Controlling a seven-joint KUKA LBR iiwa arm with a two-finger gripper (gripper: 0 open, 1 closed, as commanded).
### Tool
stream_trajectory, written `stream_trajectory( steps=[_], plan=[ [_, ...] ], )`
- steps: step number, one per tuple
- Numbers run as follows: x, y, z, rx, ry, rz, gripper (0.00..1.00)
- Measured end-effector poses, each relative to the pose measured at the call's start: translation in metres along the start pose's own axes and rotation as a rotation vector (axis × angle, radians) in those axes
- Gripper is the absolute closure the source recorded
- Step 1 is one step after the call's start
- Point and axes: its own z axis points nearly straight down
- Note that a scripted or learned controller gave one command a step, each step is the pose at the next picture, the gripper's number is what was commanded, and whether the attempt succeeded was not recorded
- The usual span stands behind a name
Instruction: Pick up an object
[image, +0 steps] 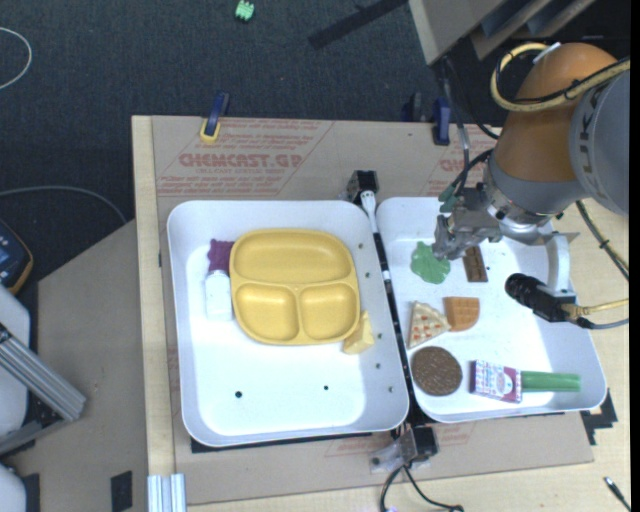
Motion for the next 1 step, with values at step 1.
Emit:
stream_trajectory(
  steps=[1],
  plan=[
    [0.0511, 0.029, 0.005, 0.0, -0.001, 0.002, 1.0]
  ],
)
